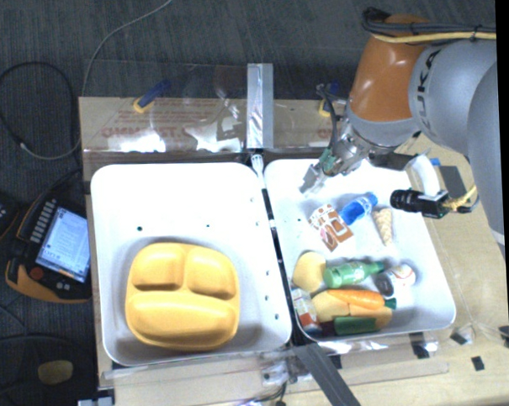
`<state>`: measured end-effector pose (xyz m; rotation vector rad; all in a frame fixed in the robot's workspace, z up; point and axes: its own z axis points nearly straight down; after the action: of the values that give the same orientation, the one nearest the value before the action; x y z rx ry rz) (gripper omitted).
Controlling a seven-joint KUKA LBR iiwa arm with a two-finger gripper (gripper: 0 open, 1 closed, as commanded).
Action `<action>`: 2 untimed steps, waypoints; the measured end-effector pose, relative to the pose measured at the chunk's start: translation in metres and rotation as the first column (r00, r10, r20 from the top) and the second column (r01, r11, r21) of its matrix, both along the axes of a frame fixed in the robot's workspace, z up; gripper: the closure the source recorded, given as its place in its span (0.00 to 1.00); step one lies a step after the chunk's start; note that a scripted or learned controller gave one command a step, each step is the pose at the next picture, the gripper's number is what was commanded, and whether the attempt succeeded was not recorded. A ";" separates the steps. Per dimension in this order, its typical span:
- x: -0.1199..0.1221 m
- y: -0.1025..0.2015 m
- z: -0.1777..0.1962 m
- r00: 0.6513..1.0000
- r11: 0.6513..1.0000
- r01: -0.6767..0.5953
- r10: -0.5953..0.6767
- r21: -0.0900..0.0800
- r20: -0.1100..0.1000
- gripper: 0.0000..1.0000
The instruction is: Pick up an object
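Nearest us, the carrot (360, 299) sits piled at the right bin's (428, 316) front edge; gripper (314, 178) hovers empty, fingers apart, near the back edge. Approach step; descending comes next.

Two smooth white plastic bins (178, 180) with a soft sheen. A glossy moulded yellow plastic tray (181, 294). A shiny green plastic bottle (352, 274). A matt orange carrot-shaped toy (360, 300). Rough dark grey carpet (230, 31) around the bench.

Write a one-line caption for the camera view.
KUKA arm's gripper hovers over the right bin of small objects; a yellow tray sits in the left bin.
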<state>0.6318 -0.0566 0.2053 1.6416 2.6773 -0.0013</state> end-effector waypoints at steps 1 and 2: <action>-0.082 -0.036 -0.010 0.980 0.980 -0.197 0.197 0.001 -0.001 1.00; -0.010 -0.019 -0.013 0.989 0.989 0.147 -0.147 0.000 -0.001 1.00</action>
<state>0.6223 -0.0760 0.1925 1.8347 2.5504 -0.0024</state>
